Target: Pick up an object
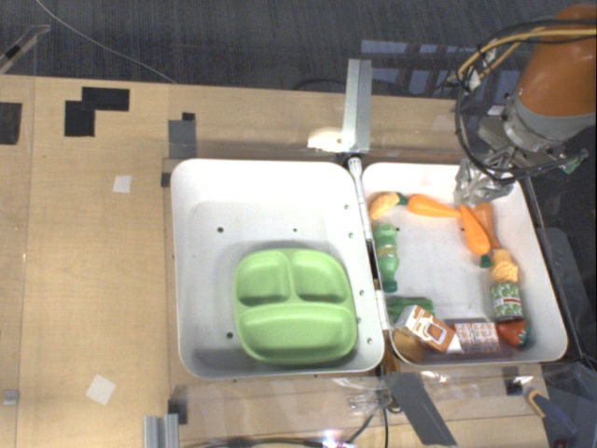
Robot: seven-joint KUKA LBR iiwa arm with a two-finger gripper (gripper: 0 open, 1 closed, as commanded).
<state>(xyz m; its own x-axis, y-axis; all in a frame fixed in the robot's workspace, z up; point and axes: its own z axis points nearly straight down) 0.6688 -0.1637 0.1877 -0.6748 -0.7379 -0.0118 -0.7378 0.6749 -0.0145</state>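
Overhead, wood bench (84,278), dark carpet (233,17) behind, pincer (478,190) state unclear, near carrot (475,229).

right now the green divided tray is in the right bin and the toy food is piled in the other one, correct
Not quite: the green divided tray lies in the left bin, not the right. The camera view shows it there, while the toy food, such as the carrot, sits in the other bin, the right bin.

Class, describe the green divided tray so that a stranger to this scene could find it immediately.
Look in the left white bin. Toward its near side lies the green tray, with three compartments. It is the one item in that bin; the toy foods sit in the right bin.
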